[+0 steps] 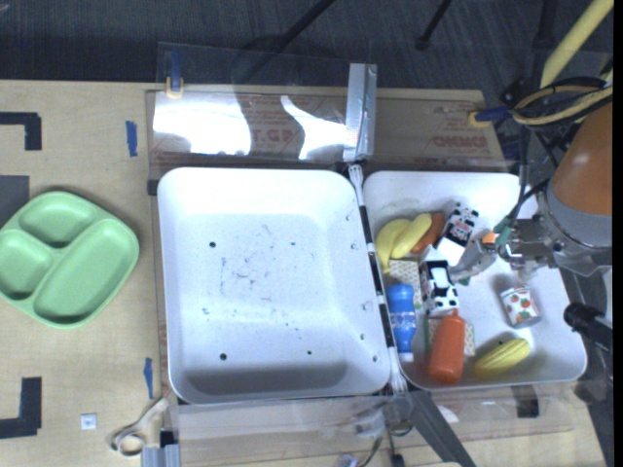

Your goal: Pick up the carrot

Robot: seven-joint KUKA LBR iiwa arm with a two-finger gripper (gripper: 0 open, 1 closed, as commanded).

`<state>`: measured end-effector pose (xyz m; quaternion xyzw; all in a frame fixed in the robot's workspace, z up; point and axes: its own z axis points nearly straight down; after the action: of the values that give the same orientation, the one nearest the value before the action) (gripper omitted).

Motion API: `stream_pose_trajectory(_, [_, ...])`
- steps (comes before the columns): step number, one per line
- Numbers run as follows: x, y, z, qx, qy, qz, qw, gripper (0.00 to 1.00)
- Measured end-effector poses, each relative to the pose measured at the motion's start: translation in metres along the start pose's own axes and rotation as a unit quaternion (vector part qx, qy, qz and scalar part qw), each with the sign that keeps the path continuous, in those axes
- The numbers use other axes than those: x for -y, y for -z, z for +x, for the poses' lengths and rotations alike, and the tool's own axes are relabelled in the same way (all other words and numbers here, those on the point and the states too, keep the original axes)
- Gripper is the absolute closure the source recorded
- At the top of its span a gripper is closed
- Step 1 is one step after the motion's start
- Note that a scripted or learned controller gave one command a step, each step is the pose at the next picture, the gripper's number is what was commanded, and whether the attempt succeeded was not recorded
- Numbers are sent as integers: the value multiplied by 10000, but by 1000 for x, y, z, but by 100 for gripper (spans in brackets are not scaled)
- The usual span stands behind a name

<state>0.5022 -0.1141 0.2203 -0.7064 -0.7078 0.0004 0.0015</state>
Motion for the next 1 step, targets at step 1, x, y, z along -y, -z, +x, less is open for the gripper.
stream_pose_trajectory(1, [3,-76,-11,1,257,-5,9997,0])
